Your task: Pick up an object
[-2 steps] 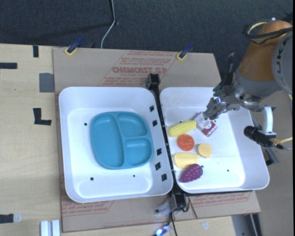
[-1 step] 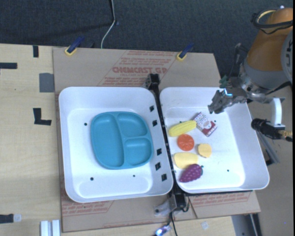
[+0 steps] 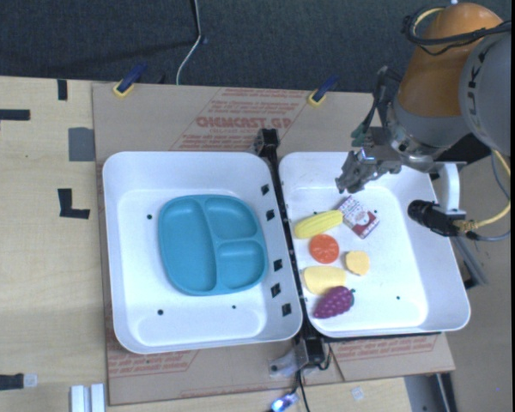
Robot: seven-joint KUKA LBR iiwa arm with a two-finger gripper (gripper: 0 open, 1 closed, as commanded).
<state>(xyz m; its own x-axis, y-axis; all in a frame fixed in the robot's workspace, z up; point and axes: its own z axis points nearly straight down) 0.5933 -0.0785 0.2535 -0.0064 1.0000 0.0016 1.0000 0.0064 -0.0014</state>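
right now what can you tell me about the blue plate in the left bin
The blue plate is a light turquoise tray with rounded corners, looks like smooth moulded plastic, and is split by raised ridges into three compartments: one large on its left, two smaller on its right. It lies flat and face up, turned slightly askew, near the middle of the left bin, resting on the bin's white floor. Nothing lies in it and nothing else touches it.

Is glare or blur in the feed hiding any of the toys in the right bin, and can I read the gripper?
Camera view: even, soft lighting; the white right bin is bright but not blown out, so the corn, tomato and grapes read clearly with faint shadows. Camera view: the gripper is dark and slightly soft, its fingertip gap unreadable.
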